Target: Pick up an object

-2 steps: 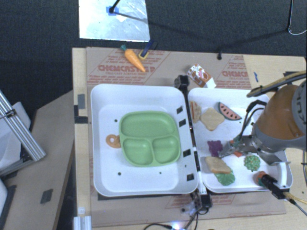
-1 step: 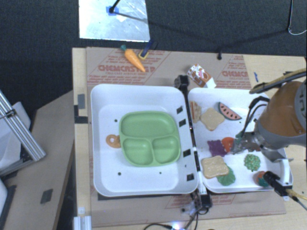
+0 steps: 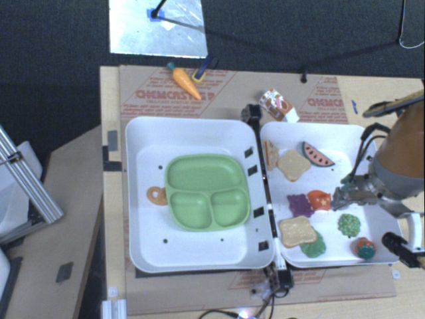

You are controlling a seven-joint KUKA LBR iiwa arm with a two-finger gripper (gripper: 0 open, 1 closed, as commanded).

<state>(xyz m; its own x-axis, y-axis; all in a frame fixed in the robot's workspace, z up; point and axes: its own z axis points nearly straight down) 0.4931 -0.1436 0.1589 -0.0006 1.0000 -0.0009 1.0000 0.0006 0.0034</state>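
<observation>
Nearest the camera, along the lower rim of the right bin [image 3: 332,260], lie a slice of toy bread [image 3: 296,230] with a green leafy piece [image 3: 314,247] touching its lower right corner, a green broccoli-like piece [image 3: 348,224] and a small red-and-green fruit [image 3: 364,247] by the bin's corner. Further up the same bin sit a purple piece [image 3: 300,205] touching a red tomato-like piece [image 3: 319,199], another bread slice [image 3: 293,165] and a watermelon wedge [image 3: 317,155]. The gripper [image 3: 344,198] is low in this bin, just right of the red piece and above the broccoli; whether it is spread or closed cannot be told, and nothing is visibly lifted. The left bin [image 3: 143,178] holds a green divided plate [image 3: 206,191] with a small orange ring [image 3: 157,195] beside it. Beyond the bins a toy carrot [image 3: 185,82] and a small packet [image 3: 277,105] lie on the cardboard. By my judgement the pick is not yet done: the arm has reached a candidate, likely the red piece, but closing and lifting remain.
</observation>
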